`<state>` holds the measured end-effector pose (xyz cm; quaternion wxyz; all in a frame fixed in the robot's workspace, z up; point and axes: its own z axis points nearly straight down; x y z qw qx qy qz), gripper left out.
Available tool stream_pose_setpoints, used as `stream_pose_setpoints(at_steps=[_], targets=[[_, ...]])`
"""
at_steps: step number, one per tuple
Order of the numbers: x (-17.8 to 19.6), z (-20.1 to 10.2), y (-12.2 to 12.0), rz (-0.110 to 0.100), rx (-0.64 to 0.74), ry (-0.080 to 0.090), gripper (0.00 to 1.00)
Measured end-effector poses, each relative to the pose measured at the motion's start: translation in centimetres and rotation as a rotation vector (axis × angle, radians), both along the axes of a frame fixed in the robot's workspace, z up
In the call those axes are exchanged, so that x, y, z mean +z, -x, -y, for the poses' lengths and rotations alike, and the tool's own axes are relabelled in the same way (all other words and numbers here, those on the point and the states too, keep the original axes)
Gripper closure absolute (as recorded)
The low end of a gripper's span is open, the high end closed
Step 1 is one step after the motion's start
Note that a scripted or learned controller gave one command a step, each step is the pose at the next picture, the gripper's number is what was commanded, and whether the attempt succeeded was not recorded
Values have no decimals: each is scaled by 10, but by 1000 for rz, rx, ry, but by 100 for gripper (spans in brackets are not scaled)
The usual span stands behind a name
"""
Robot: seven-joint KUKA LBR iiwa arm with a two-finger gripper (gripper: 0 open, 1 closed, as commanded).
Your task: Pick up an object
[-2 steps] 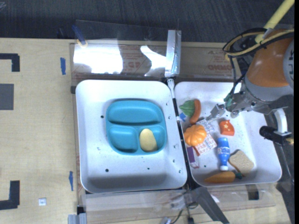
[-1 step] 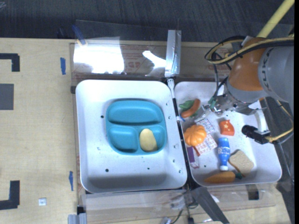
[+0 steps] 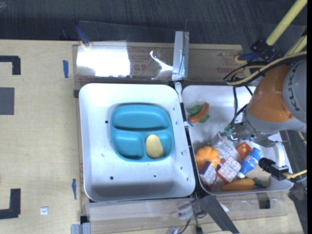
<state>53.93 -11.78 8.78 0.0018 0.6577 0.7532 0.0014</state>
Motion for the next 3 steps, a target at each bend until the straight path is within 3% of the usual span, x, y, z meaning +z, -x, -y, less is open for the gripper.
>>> stream_pose_setpoints(at_steps=[1,2,3], targets=[[9,-22,31,-5,97,-2,0],[1,-19,55,11,56,2,0],[99,-41,58,2,124,1,0]])
